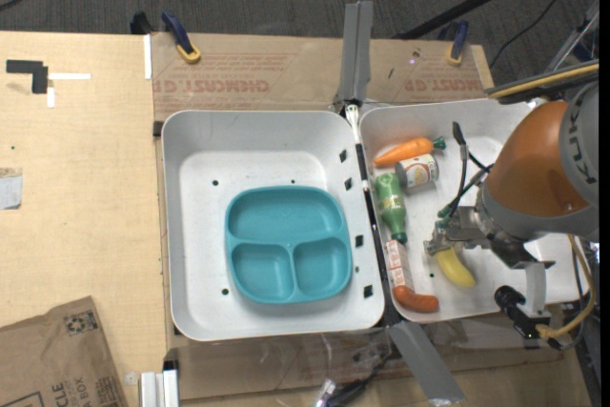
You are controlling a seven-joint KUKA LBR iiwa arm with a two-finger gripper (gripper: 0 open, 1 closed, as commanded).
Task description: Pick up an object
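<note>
So here's where I'm at: arm is reaching into the right bin, and the gripper sits low over the banana, right at its upper end. I honestly can't tell from this angle whether it has anything, because the wrist hides most of it.

The banana looks like the target. It lies on the bin floor near the front, with a sausage just beside it toward the front wall. The green bottle lies along the left wall, and the can and carrot are further back. The left bin just has the teal plate in it.

Stuff I'm worried about:

- The gripper is over the banana's tip, not its middle. Grabbing a curved thing by the end probably makes it swing or slip out on the lift.
- The banana is smooth and rounded, so the pinch could squirt it sideways toward the sausage.
- The loose cables hanging by the wrist could catch on the can or bin rim when it moves.
- If it comes down too far, it just jams against the floor.
</note>
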